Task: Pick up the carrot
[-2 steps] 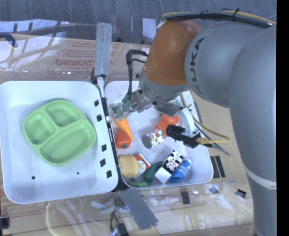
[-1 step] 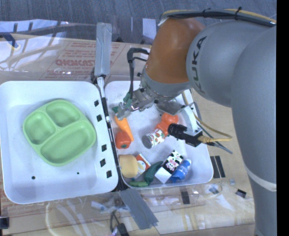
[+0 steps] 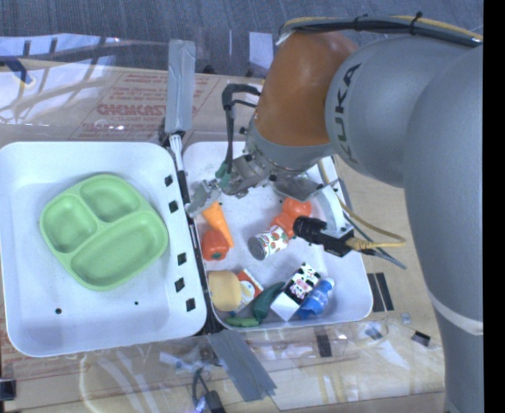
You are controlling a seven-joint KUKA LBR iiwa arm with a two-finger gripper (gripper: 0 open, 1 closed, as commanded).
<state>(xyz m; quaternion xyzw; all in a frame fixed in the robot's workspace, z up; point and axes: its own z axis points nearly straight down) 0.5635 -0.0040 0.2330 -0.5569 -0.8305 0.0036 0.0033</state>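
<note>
Claw [image 3: 207, 192] is poised just at twelve o'clock of the carrot [image 3: 215, 231]; its grip state cannot be told. An approach step is judged; a short descent onto the carrot is needed.

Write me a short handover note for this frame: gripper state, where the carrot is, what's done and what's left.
Gripper: low over the right bin, near its left wall; whether it is open or shut cannot be told from this angle.
Carrot: lying in the right bin just below the gripper, beside the left wall, apparently not gripped.
Nearby: a small can to its right, a yellow item below it.
The green divided plate sits in the left bin.
Done: arm is positioned close to the carrot.
Left: grasp and lift it.
</note>
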